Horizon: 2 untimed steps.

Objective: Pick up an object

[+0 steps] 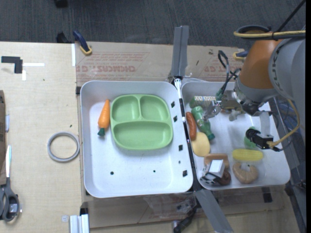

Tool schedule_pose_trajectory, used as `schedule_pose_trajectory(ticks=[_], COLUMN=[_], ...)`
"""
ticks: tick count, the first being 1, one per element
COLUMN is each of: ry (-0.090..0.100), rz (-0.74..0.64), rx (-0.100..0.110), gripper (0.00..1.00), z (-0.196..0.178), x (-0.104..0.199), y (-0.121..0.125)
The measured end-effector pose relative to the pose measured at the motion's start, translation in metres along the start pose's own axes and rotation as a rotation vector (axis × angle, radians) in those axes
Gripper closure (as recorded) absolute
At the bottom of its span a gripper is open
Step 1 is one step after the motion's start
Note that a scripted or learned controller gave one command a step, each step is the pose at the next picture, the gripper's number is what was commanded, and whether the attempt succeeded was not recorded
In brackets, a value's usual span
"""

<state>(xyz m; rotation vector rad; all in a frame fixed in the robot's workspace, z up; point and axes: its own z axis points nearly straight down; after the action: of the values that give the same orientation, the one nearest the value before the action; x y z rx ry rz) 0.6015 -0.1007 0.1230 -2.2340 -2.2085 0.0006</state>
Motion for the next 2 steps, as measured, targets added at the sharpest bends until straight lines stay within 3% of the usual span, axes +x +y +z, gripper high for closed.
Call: schedule_pose_trajectory(ticks=[1,2], ry=[0.0,-0.001], rz=[-0.168,-0.163], rx=[0.001,0.001], gripper=[0.0,1.0], z=[0.0314,0.0222], x=[0.0057,0.0039], y=[-0.022,-0.0219])
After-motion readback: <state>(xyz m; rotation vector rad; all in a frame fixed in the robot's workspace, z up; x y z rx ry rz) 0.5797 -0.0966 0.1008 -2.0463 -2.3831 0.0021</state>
